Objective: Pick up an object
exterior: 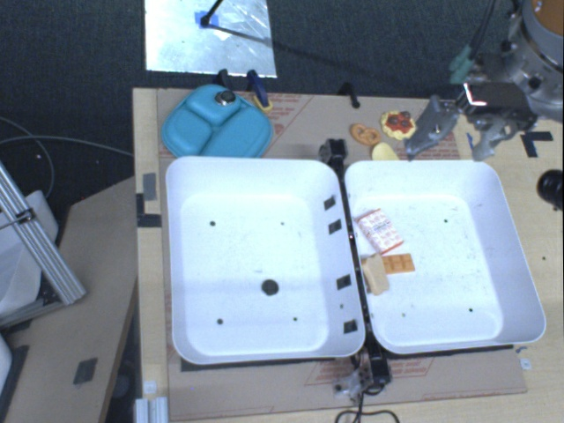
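Red-and-white packet (380, 229) lies at 8 o'clock from my gripper (456, 135), whose fingers are spread wide and empty; descend centred, close squarely.

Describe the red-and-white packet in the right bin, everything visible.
The red-and-white packet is small, flat, rectangular, looks like printed paper or foil, white with red markings too small to read. It lies flat and skewed on the floor of the right bin, near the inner wall. Just below it lie an orange waffle-like piece and a tan piece; contact is unclear.
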`<move>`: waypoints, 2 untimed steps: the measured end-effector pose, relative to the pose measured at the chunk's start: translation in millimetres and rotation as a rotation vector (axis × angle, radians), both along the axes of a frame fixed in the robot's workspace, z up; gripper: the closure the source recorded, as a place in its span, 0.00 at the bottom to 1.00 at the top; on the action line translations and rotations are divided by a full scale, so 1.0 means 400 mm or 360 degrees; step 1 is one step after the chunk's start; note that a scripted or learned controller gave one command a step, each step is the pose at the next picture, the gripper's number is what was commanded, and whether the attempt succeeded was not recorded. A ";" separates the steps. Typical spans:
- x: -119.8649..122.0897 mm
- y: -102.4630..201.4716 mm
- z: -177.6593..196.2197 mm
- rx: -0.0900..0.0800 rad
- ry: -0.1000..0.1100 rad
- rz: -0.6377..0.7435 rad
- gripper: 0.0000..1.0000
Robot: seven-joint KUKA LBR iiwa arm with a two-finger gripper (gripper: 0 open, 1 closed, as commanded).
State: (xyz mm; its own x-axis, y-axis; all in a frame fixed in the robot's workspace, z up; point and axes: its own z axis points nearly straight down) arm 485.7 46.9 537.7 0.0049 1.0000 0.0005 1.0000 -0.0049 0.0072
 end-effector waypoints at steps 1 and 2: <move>-0.003 0.484 -0.010 0.0005 0.0010 0.0037 0.00; 0.003 0.263 -0.006 -0.0002 0.0008 -0.0003 0.00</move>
